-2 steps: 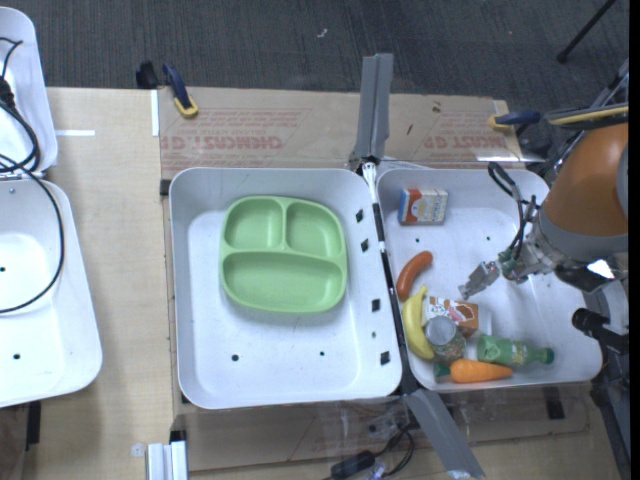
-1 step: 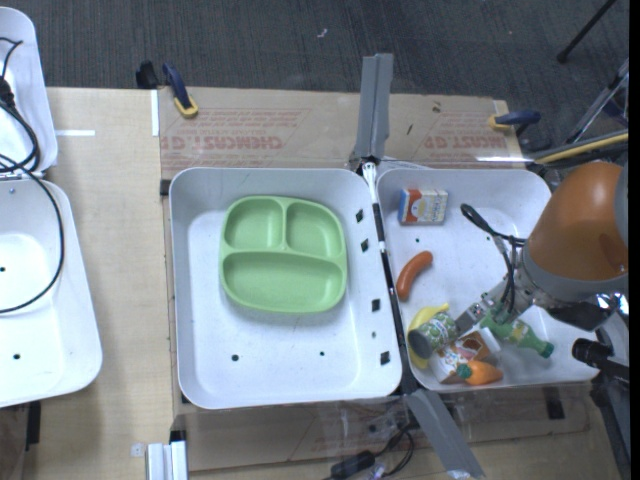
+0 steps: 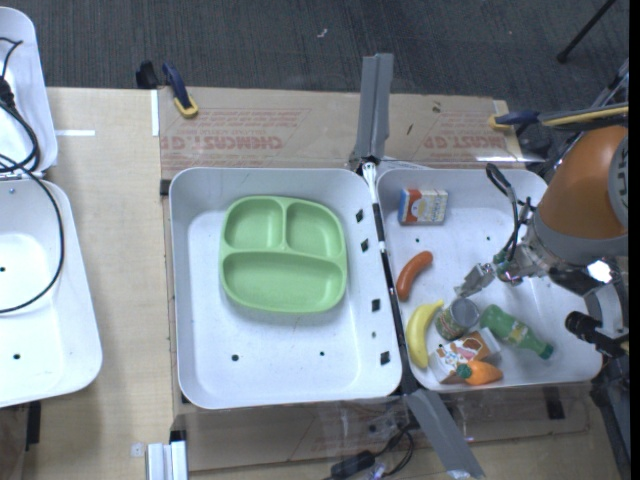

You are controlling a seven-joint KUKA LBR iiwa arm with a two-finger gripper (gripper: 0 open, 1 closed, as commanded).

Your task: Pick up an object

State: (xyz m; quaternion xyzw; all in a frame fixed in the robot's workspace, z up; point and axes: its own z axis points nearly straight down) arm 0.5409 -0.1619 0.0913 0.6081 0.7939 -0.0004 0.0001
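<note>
Camera view: you look down at a slant on two shallow white bins side by side on a bench.
Left bin (image 3: 200, 348): smooth white plastic with rounded corners; it holds a matte green plate (image 3: 285, 255) with three compartments, and you have bare floor all round the plate.
Right bin (image 3: 470, 193): same white plastic, crowded toward its near edge.
Arm (image 3: 590, 193): grey with a rounded orange band, reaching in from your right above the right bin.
Gripper (image 3: 478, 280): metallic, low over the middle of the right bin, just above the can; its tip is small and blurred, so you cannot tell how the jaws stand.
Can (image 3: 458, 318): short round metal cylinder, upright, its top toward you.
Sausage (image 3: 413, 273): smooth, reddish-orange; long axis slants from near left to far right; clear floor around it.
Banana (image 3: 423, 334): yellow, curved, lying near the left wall, long axis running roughly near to far.
Bottle (image 3: 515, 331): glossy green, on its side, cap pointing right and toward you.
Carton (image 3: 423, 206): small printed box at the far end, well apart from the rest.
Carrot (image 3: 478, 372): orange, tapered, at the near edge, beside a printed packet (image 3: 462, 352).
</note>
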